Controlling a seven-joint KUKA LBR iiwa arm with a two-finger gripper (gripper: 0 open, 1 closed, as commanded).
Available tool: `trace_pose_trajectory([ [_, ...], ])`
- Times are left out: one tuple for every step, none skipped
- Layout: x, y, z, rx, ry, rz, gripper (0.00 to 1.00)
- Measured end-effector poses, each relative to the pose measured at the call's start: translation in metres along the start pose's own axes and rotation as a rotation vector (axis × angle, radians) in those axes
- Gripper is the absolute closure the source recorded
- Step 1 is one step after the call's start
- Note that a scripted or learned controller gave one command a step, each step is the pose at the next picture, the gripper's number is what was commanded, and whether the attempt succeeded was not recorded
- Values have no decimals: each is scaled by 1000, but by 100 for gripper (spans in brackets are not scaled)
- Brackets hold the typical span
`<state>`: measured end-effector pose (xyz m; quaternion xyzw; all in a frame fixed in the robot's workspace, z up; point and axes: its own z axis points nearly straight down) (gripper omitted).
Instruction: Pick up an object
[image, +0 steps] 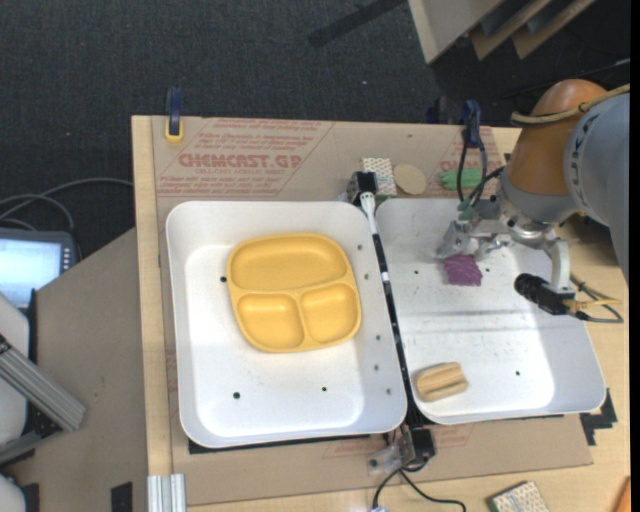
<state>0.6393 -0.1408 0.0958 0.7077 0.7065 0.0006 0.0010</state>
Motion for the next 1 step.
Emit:
trace_pose_trajectory([
  [92, -20, -110, -10, 3, -12, 100],
])
